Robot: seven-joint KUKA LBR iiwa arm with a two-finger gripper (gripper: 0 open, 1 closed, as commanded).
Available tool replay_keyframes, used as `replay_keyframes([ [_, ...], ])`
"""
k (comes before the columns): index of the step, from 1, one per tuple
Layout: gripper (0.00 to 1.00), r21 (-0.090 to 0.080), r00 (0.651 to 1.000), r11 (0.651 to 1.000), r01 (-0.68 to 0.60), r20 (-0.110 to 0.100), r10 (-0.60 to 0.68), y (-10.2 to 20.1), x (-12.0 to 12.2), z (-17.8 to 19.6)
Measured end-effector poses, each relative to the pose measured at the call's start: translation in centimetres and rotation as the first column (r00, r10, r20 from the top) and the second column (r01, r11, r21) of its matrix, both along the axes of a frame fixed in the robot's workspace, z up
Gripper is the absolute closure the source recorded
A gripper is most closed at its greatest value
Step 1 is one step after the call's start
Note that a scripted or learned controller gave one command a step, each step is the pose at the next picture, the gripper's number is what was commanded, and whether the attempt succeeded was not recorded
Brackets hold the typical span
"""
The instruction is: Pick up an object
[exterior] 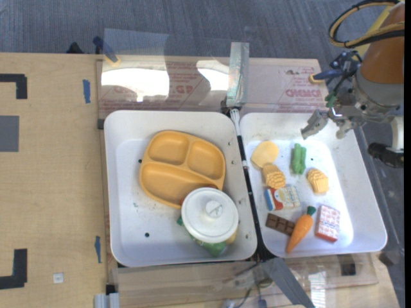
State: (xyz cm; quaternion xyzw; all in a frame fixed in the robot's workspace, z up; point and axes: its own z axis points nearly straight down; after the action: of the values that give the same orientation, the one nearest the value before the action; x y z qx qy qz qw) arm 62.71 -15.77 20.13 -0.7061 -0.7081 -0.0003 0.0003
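The counter (45,172) stretches out wide, and on it sit two white bins side by side. The left bin (122,236) carries an orange divided plate (180,162) toward its twelve o'clock, and a white lidded cup (210,215) at five o'clock, its rim overlapping the plate's near edge. The right bin (363,197) holds the small stuff. The arm (385,63) comes in at two o'clock of that bin, orange band showing, and the tool (329,126) hangs over the bin's far edge, its two fingers spread apart with nothing between them. Below it, at the bin's middle, lies a green pepper (298,158); at ten o'clock a pale yellow round piece (264,153), a corn cob (275,177) just beside it. Another yellow cob (318,181) sits at three o'clock. A small blue-and-white carton (283,197) lies dead centre, a carrot (300,231) at six o'clock, a red-and-white box (328,223) just beside it, a chocolate bar (280,222) touching the carrot's other flank.
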Motion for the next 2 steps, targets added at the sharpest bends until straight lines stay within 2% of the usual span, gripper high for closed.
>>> replay_keyframes([
  [1, 0.0, -0.003, 0.991, 0.991, -0.137, 0.007, 0.137, -1.8, 0.1, -10.4],
  [2, 0.0, 0.013, 0.978, 0.978, 0.209, 0.006, -0.209, -4.4, 0.6, -11.3],
])
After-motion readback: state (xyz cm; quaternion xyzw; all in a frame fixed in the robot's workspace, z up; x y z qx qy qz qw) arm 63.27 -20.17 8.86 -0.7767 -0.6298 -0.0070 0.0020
